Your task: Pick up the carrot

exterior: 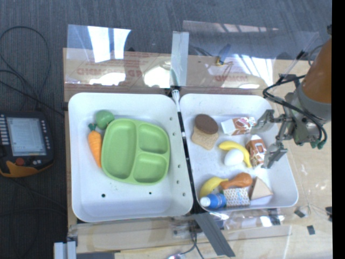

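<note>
My claw [273,137] hangs wide open and empty over the right bin [291,190], while the carrot [95,146] lies lengthwise beside the green tray [135,151], far across in the left bin [81,198].

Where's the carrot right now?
In the left bin, the carrot lies against the green tray's left edge, just below a green vegetable.

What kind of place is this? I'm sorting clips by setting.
Likely a robotics lab bench: two white bins of toy food, a grey arm's gripper over the right one, a teach pendant on the floor.
</note>
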`<state>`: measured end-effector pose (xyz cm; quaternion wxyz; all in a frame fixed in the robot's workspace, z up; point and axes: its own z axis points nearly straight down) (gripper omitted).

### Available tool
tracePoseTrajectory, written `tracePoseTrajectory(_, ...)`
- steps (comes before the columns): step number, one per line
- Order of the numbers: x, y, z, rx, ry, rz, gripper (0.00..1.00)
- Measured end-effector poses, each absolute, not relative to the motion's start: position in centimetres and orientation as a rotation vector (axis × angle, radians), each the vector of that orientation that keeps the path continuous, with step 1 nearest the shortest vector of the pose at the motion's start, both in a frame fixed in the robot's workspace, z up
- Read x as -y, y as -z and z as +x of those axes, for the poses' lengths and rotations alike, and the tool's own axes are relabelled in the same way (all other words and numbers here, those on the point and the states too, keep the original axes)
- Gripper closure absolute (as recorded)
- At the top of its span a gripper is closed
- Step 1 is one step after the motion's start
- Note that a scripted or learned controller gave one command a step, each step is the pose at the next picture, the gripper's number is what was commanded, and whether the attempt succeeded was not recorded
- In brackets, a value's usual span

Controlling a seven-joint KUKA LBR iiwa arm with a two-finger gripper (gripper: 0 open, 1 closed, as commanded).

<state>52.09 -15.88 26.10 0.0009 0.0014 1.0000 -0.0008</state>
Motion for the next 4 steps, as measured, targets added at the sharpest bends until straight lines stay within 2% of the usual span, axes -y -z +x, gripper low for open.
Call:
tracePoseTrajectory(1, 5.6, -20.6, 49.8, -3.103, -0.003, -0.498, 0.0)
tracePoseTrajectory(2, 11.9, -29.5, 49.9, -3.071, 0.007, -0.626, 0.0)
tracePoseTrajectory(3, 6.4, -19.7, 50.8, -2.947, -0.005, -1.095, 0.0)
tracePoseTrajectory(4, 13.2, -27.4, 49.8, -2.978, 0.009, -0.977, 0.0)
